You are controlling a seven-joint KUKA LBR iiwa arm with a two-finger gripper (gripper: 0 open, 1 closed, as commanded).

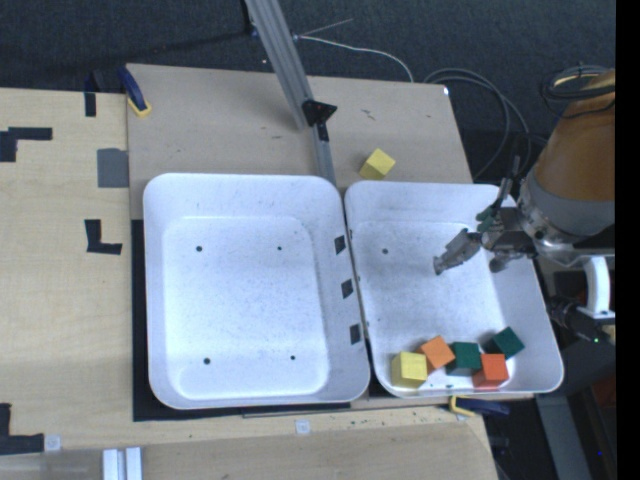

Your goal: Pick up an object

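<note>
Several small blocks lie clustered at the near edge of the right bin (400, 208): a yellow block (409, 368), an orange block (437, 351), a green block (466, 356), a red-orange block (493, 369) and a dark green block (508, 342). My gripper (470, 260) hangs over the right middle of this bin, well behind the cluster. It is open, its fingers spread apart with nothing between them.
Another yellow block (378, 163) rests on the bench just behind the right bin. The left bin (160, 268) sits beside it. A grey slanted post (285, 53) rises from the back, where the two bins meet. Cables trail at the back right.
</note>
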